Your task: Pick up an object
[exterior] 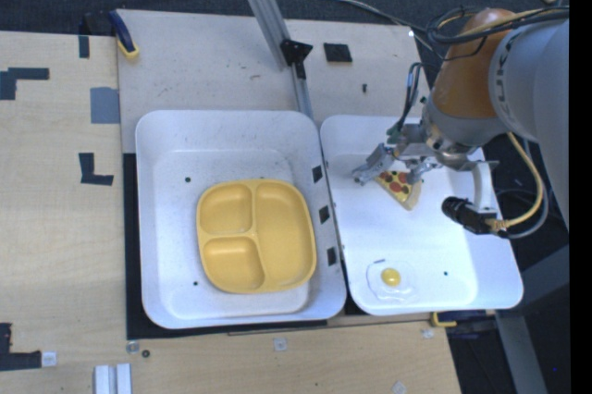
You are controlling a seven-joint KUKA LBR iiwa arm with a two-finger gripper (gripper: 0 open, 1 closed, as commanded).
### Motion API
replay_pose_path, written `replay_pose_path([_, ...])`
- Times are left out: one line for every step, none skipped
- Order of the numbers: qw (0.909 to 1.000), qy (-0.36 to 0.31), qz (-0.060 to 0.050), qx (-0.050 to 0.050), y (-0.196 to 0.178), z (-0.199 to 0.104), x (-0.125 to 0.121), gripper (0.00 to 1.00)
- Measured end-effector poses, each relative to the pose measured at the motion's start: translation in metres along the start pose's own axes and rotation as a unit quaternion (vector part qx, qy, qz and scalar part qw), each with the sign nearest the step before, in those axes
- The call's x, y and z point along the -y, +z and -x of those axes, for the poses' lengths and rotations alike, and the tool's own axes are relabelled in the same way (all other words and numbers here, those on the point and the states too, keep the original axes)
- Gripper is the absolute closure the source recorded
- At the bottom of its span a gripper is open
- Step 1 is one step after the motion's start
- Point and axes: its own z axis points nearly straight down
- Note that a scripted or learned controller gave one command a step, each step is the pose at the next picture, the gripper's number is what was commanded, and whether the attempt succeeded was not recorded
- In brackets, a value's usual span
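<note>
A toy pizza slice [400, 188] lies in the upper middle of the right bin [481, 290]. A toy fried egg [389, 277] rests near that bin's front edge. My gripper [396, 168] hangs low right over the pizza slice's upper end and is open, with one grey finger [368, 171] splayed to the left of the slice. The slice lies on the bin floor, partly covered by the gripper. The arm's orange band [467, 78] rises behind it.
The left bin [162, 198] holds a yellow divided plate [256, 235]. A slanted metal pole [268, 4] stands behind the bins. Black cables [481, 215] loop off the wrist over the right bin's right side.
</note>
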Motion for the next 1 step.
replay_pose_path([1.0000, 0.000, -0.001, 0.000, 0.0440, 0.0009, 0.0007, 0.00])
